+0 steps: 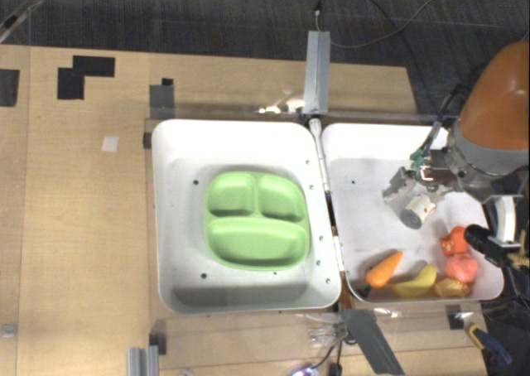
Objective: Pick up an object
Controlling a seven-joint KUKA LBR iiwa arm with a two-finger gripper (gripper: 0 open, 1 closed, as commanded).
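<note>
Looking down on the bench [74,225], I see two white bins side by side. The left bin [178,200] carries a green divided plate [254,219] lying flat near its middle, three compartments facing up. The right bin [364,159] holds the toy food, bunched along its near edge toward the right corner: an orange carrot [384,268] lying at a slant, a yellow banana [416,282] just beside it and touching it, a pinkish-red fruit [462,267] further right, a red-orange piece [454,242] just above that, and a small yellow-brown piece [451,286] at the very edge.

The arm [497,113] comes in over the right edge of that bin, orange band uppermost. Its gripper [410,198] hangs over the bin's middle right, apart from the food pile. A small pale cylinder shape [416,210] sits at the gripper's tip; I cannot tell whether that is an object or part of the tool, and I cannot tell how wide the claw stands.
</note>
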